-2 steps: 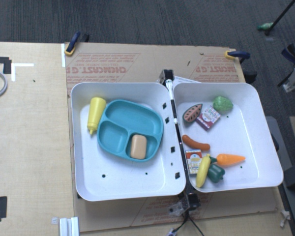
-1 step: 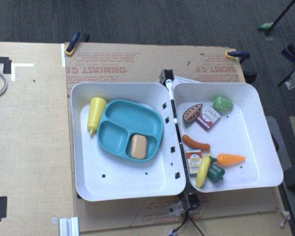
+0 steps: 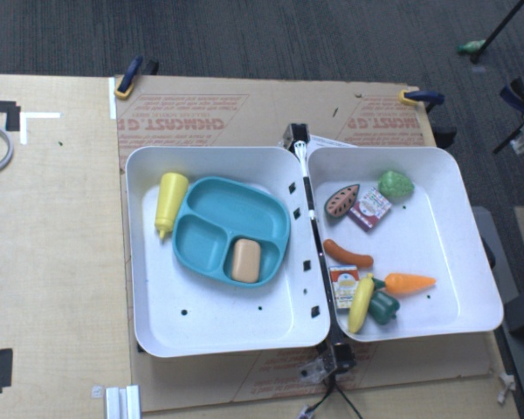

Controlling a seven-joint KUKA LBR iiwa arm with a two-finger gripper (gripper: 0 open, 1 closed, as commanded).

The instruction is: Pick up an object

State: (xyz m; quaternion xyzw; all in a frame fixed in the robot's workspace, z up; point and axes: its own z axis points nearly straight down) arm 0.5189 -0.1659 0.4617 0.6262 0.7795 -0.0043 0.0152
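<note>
I cannot tell if my gripper is open or closed, or if it has hold of anything.

The things I could pick up lie in two white bins that sit side by side, touching in the middle. The bins rest on a brown cardboard sheet (image 3: 183, 112).

In the left bin (image 3: 135, 269) there is a yellow bottle (image 3: 169, 203) near the left wall. It lies just beside a blue plate (image 3: 218, 221), at the plate's left edge. The plate has three parts. A tan block (image 3: 245, 260) sits in the near right part of the plate.

The right bin (image 3: 467, 260) has more things in it. At the far side there is a green lumpy ball (image 3: 396, 184). Left of it is a small pink box (image 3: 371, 209), and a brown oval thing (image 3: 341, 200) is touching that box on its left. A red sausage (image 3: 348, 253) lies near the middle, close to the left wall. Nearer still is a red and white box (image 3: 342, 280). A yellow banana (image 3: 361, 304) lies partly on top of that box. A dark green pepper (image 3: 383, 307) is touching the banana on its right. An orange carrot (image 3: 409, 282) lies just beyond the pepper, pointing right.
</note>
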